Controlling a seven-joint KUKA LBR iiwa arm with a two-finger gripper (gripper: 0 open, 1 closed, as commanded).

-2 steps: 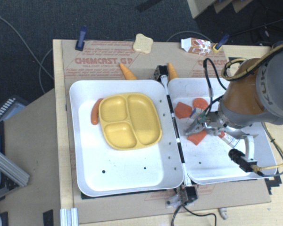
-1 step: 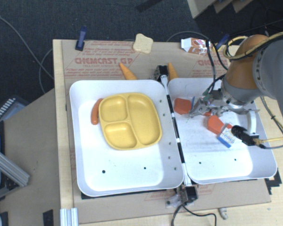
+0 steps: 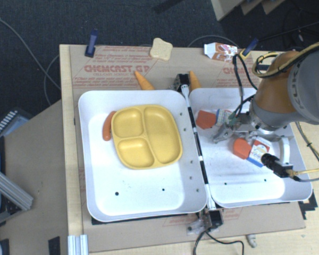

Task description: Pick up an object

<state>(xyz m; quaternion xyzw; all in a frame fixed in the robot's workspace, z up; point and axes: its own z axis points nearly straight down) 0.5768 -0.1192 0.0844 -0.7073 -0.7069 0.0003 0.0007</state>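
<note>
The gripper (image 3: pixel 227 127) hangs low in the right bin (image 3: pixel 244 193), near its far left corner, beside an orange block (image 3: pixel 206 119); its opening I cannot tell.

grey arm (image 3: pixel 311 86), orange band (image 3: pixel 274 92) above wrist, black cables

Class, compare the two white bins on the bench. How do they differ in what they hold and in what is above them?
The left bin holds a yellow divided plate with a hot dog at its side; the right bin holds smaller orange-red items. The arm hangs over the right bin, while the left bin lies fully in view. Both are shallow, white, and sit side by side.
</note>
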